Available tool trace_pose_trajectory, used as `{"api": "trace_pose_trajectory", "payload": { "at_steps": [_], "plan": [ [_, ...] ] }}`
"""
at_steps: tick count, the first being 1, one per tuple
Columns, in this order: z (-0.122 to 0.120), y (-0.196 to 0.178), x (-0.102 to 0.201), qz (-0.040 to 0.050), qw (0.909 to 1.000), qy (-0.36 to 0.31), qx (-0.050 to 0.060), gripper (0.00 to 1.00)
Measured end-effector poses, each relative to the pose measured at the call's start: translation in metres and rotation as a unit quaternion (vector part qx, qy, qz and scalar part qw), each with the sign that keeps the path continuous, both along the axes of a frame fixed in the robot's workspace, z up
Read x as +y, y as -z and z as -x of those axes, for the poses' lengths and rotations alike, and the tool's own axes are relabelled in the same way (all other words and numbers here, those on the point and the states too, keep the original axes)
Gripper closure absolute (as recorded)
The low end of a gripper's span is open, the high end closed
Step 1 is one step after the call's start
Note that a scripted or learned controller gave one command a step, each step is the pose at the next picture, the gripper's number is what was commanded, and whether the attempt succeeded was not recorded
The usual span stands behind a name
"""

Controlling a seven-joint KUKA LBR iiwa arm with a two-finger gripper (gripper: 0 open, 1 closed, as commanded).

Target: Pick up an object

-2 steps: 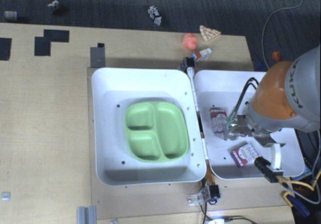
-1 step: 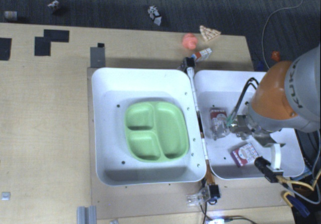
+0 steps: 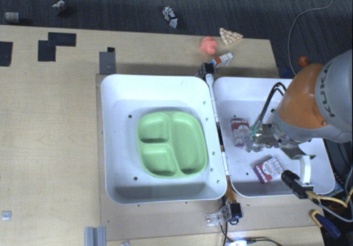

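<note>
My fingers: low in the right bin, near its middle, pointing toward the left of the view. Whether they stand apart or together I cannot tell; the tip is a dark tangle of metal from this height, and nothing reads as caught in it.

Nearest object: a small red-and-white packet, just beside my fingers on their left, close enough that it may be touching. Its long axis runs up and down the view, roughly square to my line of approach.

Second object: a red-and-white carton, lying flat and tilted, near and below my fingers, toward the bin's front wall. A little farther off than the packet.

My arm: enters from the right, orange band over the bin's right half, grey wrist bent down steeply, cable looping above it.

Left bin: holds a green divided tray, well apart from me across the shared wall.

Worktop: a pink ball, a wedge-shaped piece and a small tube beyond the bins' far edge.

Judgement: the packet is the likelier target, needing only a short shift leftward.
</note>
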State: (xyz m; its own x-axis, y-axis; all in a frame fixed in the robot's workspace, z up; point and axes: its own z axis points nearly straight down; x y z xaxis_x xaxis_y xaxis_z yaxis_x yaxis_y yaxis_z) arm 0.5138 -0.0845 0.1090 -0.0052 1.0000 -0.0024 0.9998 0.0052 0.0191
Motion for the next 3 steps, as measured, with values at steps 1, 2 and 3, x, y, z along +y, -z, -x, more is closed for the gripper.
{"api": "trace_pose_trajectory", "payload": {
  "at_steps": [1,2,3],
  "plan": [
    [0.000,0.000,0.000,-0.0001,1.0000,0.000,0.000,0.00],
    [0.024,0.022,0.002,-0.0001,1.0000,0.002,0.003,0.00],
    [0.021,0.010,0.002,0.0003,1.0000,0.001,0.000,1.00]
  ]
}}
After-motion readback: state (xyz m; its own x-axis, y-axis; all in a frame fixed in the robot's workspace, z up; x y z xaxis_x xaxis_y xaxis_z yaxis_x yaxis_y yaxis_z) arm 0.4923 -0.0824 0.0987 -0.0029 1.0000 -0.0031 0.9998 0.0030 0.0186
